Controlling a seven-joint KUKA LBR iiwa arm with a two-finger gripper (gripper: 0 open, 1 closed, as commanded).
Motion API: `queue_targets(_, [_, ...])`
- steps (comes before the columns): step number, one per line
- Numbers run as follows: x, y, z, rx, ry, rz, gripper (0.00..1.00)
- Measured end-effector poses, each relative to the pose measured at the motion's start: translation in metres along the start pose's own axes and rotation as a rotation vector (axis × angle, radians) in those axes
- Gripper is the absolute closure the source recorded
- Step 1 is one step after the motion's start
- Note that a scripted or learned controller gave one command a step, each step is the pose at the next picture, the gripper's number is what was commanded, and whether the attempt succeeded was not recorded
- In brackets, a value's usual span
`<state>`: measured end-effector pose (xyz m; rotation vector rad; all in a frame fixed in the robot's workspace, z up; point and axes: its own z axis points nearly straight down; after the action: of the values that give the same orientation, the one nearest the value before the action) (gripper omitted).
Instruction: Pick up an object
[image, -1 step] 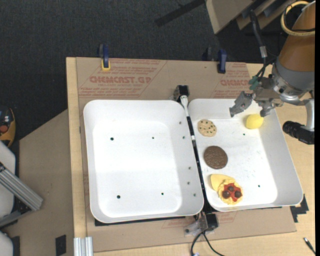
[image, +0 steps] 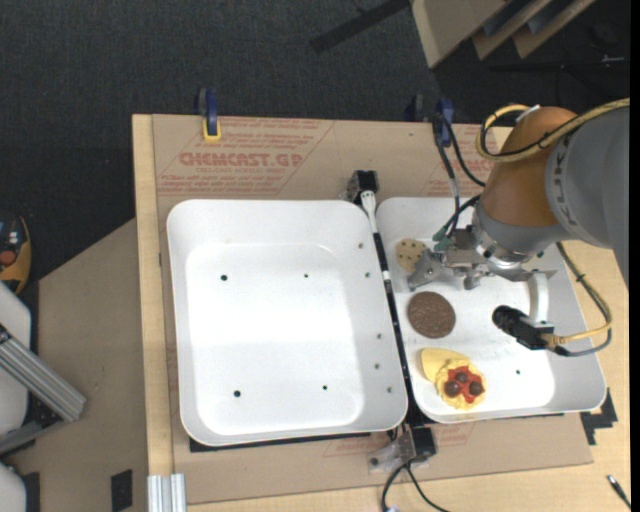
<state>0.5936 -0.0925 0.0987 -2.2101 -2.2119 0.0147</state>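
Three food items lie in the right bin. A tan cookie with dark chips rests near the bin's far left corner. A round dark brown patty lies in front of it. A yellow pastry topped with red berries sits close to the front wall. My gripper hangs low over the far half of this bin, between the cookie and the patty and a little to their right. Nothing shows in its grasp.
The left bin is a large shallow white tray beside the right one; a black-edged divider runs between them. Both stand on a cardboard sheet held by clamps at the far edge.
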Motion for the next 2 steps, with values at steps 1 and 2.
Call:
queue_targets(1, [-0.004,0.065,0.011,-0.024,-0.005,-0.002,0.0])
queue_targets(2, [0.048,0.073,-0.175,-0.038,-0.004,-0.006,0.0])
